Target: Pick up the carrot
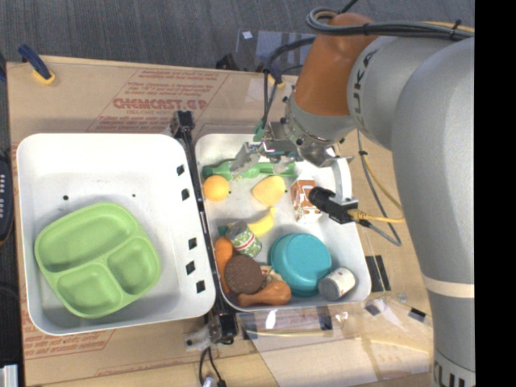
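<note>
The carrot [222,255] is a short orange piece lying against the left wall of the right bin [351,224], toward the front, beside a small can [242,239] and a brown round disc [243,274]. My gripper [263,156] hangs low over the far end of that bin, above a green leafy item [235,168], well behind the carrot. Nothing is visibly held.
Around the carrot lie an orange [215,188], a lemon [269,190], a banana [262,222], a teal bowl [301,262], a drumstick [263,295] and a grey cup [337,282]. The left bin [48,160] holds a green divided plate [95,257].
</note>
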Robot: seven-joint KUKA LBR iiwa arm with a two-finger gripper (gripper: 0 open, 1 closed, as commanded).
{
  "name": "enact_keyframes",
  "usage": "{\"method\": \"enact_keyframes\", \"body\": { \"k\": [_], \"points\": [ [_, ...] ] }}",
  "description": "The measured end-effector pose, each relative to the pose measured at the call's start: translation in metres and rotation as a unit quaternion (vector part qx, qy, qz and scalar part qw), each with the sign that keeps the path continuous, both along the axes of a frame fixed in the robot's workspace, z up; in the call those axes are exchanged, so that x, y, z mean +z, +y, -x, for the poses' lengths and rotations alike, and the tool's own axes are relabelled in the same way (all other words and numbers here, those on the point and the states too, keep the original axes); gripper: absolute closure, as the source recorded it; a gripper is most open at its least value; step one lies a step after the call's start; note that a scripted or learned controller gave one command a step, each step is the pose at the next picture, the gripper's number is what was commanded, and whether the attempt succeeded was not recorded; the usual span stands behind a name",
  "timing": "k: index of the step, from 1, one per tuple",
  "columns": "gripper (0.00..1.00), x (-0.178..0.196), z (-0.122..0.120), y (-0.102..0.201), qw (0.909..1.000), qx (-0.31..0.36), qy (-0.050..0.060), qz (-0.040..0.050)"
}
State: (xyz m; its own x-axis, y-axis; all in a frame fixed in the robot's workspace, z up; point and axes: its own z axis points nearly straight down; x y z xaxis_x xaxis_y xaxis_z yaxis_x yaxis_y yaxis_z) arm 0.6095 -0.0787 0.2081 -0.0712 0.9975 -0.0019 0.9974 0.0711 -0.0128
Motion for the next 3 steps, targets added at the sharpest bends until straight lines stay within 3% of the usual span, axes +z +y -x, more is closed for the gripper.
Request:
{"method": "enact_keyframes", "body": {
  "k": [1, 2, 3],
  "points": [
    [0.0, -0.017, 0.001, 0.017, 0.996, -0.089, 0.001, 0.0002],
    [0.0, -0.016, -0.021, 0.033, 0.9739, -0.227, -0.003, 0.0021],
    [0.0, -0.017, -0.047, 0.113, 0.9608, -0.277, -0.002, 0.0015]
  ]
}}
